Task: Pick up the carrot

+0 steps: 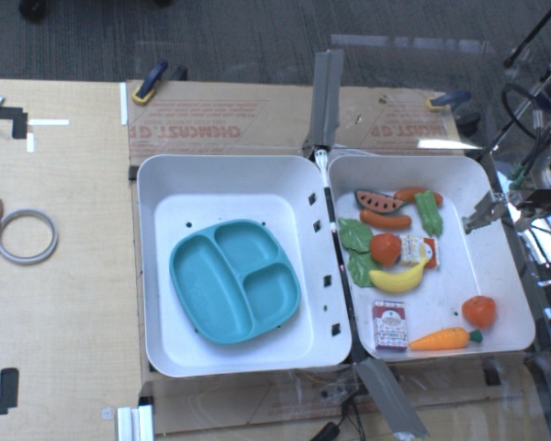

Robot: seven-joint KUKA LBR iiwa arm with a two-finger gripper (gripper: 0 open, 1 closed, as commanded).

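At the near edge of the right bin [505, 274] lies the carrot [439, 340], on its side, with its orange body pointing left and its small green top toward the right wall. Just left of it, and close but apart, a small red packet [390, 325] lies flat. A red tomato [478, 311] sits just behind the carrot's green end. Farther back in the same bin is a cluster of toy food: a yellow banana [397, 278] touching a second tomato [385, 247] and a small white and red wrapper [420, 249], two green leaves [356, 249] at the left side, a red sausage [385, 219], a watermelon slice [375, 199] and a green pepper [429, 213] near the back wall, with something orange behind the pepper that is too hidden to name. The gripper [485, 213] hangs over the right side of this bin near the wall, well apart from the carrot; it holds nothing, and whether it is spread or closed cannot be told from this angle. The left bin [156, 274] bears a teal divided plate [235, 280] with three compartments. On the wooden bench [55, 338] to the left lies a roll of tape [25, 236].
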